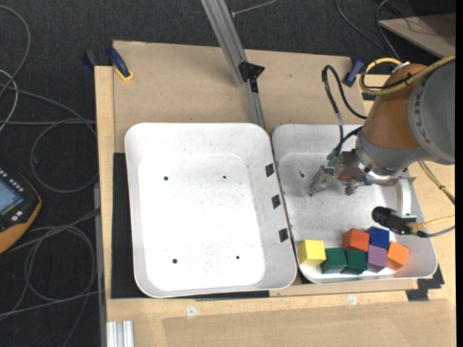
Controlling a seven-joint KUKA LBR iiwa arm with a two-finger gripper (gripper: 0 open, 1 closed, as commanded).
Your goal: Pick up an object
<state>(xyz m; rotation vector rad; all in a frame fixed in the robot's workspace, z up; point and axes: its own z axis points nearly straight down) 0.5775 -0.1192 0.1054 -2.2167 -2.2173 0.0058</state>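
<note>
I saw fingers [329, 183] spread over open floor of the right bin [289, 147]; blocks [354, 251] crowded its near edge.

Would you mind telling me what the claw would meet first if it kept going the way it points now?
Probably the bare floor of the right bin. The claw points down over its upper half, well away from the blocks along the near edge, though depth is uncertain.

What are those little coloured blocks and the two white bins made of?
The coloured blocks look like painted wood or matte foam: flat solid colours, crisp edges, no glare. The white bins look like thin moulded plastic: rounded corners, smooth rolled rims, a dull speckled surface. Neither can be settled by sight alone.
</note>
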